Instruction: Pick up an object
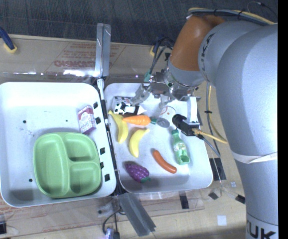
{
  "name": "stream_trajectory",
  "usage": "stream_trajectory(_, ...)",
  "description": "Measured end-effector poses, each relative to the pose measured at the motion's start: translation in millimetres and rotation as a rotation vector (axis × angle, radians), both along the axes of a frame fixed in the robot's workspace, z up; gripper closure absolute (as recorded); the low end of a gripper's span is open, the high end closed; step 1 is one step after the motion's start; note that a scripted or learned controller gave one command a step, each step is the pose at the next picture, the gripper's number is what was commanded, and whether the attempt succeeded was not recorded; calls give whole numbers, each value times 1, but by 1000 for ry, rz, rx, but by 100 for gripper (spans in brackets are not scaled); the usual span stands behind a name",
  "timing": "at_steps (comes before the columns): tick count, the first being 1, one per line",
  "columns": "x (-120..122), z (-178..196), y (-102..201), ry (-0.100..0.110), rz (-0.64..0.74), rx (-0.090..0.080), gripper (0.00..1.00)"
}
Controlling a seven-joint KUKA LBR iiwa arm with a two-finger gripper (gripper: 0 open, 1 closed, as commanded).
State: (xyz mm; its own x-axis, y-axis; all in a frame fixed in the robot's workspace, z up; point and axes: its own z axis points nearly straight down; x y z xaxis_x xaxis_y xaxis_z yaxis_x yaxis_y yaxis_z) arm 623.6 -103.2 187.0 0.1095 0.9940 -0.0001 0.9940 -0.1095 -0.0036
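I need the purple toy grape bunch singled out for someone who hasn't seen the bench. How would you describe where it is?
Start at the right-hand shallow white bin, the one crowded with toy food. Look along its near edge, toward the left corner, below the two yellow plastic bananas. The purple toy grape bunch lies there: the only purple, knobbly item, left of the smooth orange-red toy sausage.

Divided tray (67, 164) in left bin (9, 133); bananas (129, 133) in right bin (201, 176).

Your arm (243, 83) was bulky, smooth and grey, with a rounded orange band (191, 41) above the wrist, thin dark and yellowish cables (248, 11) alongside, and white KUKA lettering near its base.
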Motion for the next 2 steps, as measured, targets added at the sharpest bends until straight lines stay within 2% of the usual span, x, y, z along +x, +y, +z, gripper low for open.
stream_trajectory(1, -24, -84, 8, -10, 28, -1, 0)
stream_trajectory(2, -24, -75, 8, -8, 30, -1, 100)
